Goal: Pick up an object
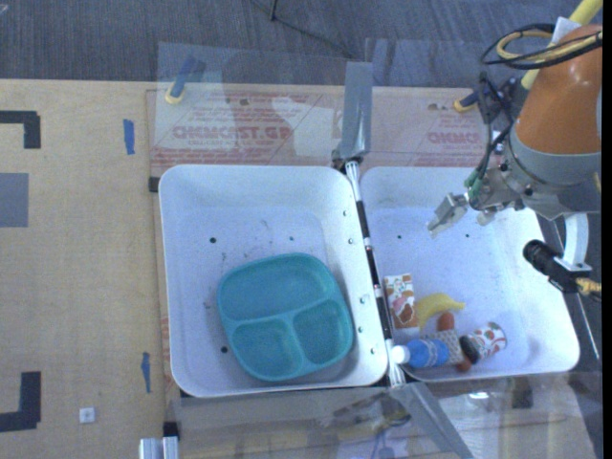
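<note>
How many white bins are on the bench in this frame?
2. The left bin holds a teal divided tray; the right bin sits beside it, with small items clustered at its near edge and the hand above its far part.

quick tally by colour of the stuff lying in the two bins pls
Teal: 1, the divided tray in the left bin
Yellow: 1, the banana
Blue: 1, the bottle
Red and white: 3, the carton, the can, a small red piece
Total: 6
</note>
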